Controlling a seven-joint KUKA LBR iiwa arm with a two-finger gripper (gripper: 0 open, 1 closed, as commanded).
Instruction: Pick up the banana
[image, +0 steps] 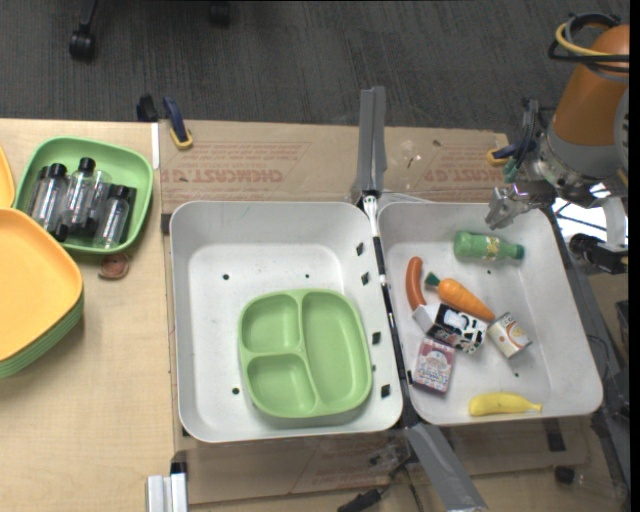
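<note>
A robot arm (585, 110) at the two o'clock corner of the camera view has a broad orange band, with a grey section below it. A yellow cable loops over its top and thin coloured wires run beside the wrist. Its end is a small metallic grey gripper (503, 210).

Arm (590, 95) enters from upper right, orange band topmost, grey wrist below it. Wrist angled down and left. Gripper (500, 212) hangs low at arm's end, fingers pointing downward, gap between them too small to judge.
</note>
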